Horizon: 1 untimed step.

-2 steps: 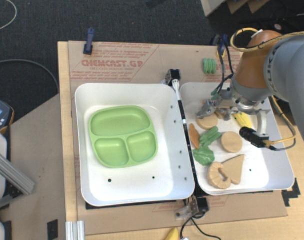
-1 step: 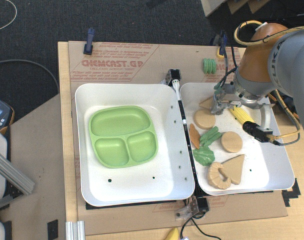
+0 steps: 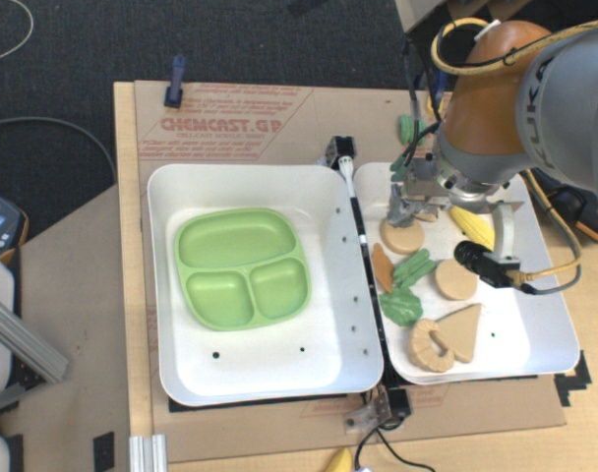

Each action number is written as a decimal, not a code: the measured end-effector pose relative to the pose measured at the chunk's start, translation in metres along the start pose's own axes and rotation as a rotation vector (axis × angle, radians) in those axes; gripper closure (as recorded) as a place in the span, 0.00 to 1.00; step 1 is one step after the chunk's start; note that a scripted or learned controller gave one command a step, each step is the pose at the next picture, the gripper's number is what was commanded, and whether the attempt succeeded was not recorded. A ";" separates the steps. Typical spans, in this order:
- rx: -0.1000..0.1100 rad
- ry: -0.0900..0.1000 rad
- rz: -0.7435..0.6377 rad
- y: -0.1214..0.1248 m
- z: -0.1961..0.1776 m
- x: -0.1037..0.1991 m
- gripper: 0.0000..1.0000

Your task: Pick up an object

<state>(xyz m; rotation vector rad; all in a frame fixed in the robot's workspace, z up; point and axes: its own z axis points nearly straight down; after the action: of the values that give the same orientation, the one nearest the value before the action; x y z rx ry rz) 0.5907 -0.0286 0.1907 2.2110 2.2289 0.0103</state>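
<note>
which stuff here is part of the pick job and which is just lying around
In the job:
- tool, low in the right bin
- round cracker just below it
- other pickables there: yellow corn piece, green toy leaves, tan wedge

Just lying about:
- green divided plate in the left bin
- blue clamp
- cardboard sheet

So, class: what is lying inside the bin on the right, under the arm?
The right bin holds tan round pieces, a tan wedge, green leafy pieces, an orange strip and something yellow. The gripper and arm cover whatever lies beneath them at the far end.
</note>
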 end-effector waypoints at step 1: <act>-0.008 -0.004 0.008 -0.047 -0.122 -0.013 1.00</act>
<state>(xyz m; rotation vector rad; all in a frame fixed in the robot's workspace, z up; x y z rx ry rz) 0.5430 -0.0424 0.3120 2.2142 2.2139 0.0150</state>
